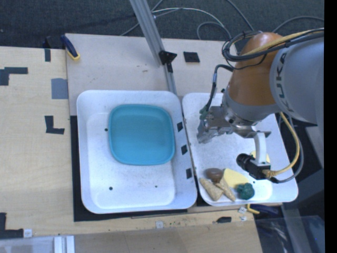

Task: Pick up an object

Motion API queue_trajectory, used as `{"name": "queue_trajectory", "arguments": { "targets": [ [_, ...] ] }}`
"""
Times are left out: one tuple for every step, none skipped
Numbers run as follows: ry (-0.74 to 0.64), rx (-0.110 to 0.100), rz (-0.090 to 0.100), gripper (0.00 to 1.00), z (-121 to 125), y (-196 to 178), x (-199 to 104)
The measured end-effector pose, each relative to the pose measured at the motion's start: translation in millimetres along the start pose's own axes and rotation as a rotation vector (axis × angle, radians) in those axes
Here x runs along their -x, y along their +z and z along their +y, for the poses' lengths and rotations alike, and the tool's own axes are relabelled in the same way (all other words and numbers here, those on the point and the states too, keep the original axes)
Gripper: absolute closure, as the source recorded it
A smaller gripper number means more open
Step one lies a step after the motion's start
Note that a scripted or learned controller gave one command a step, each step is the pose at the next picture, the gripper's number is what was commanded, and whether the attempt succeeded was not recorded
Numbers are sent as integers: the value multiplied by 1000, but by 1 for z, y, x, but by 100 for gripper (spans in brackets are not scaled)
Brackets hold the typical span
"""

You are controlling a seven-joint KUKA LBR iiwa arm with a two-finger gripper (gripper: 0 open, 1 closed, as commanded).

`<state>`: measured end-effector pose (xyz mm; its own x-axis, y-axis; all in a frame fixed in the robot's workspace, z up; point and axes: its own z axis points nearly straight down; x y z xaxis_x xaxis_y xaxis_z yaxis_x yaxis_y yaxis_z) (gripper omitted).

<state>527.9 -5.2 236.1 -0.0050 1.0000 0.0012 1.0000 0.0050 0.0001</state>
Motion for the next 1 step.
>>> {"name": "queue_trajectory", "arguments": {
  "targets": [
    [0,0,0,100,-15,-7,-52]
  ]
}}
